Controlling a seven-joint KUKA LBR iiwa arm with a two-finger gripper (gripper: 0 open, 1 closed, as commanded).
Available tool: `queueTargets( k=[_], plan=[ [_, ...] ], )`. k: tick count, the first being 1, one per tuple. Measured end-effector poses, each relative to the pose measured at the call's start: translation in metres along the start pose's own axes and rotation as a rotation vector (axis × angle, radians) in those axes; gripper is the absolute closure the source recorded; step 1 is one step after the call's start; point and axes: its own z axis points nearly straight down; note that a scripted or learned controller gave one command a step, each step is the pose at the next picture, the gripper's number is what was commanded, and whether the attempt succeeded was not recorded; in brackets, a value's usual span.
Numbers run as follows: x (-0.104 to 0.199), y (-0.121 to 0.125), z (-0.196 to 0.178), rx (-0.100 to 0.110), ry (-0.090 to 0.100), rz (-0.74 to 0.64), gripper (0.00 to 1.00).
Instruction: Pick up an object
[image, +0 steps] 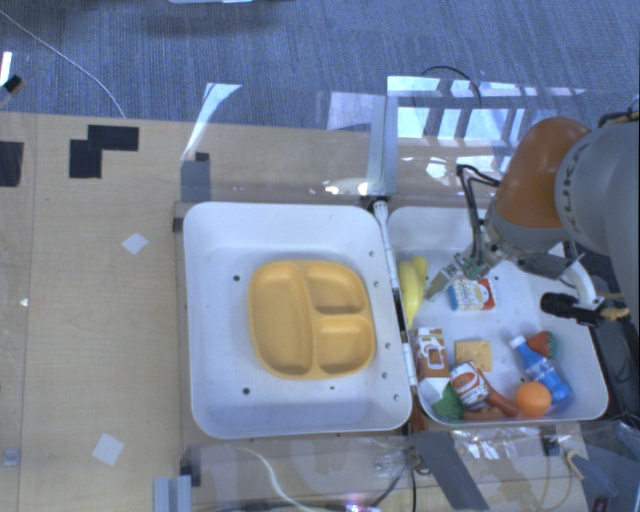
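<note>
Here, fingers touching the white carton

No writing could be read anywhere. The small carton in the right bin carried a red and blue printed label, but its letters were too small and blurred to make out. The flat packet near the bin's left wall showed orange and white print, likewise unreadable. The can lying beside it bore a red and white wrapper with no legible word. The black shapes on the bench were plain blocks, not letters.
</note>
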Motion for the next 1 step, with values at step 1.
queueTargets(
  k=[1],
  plan=[
    [-0.0182,0.0444,-0.005,0.016,0.007,0.112,0.0]
  ],
)
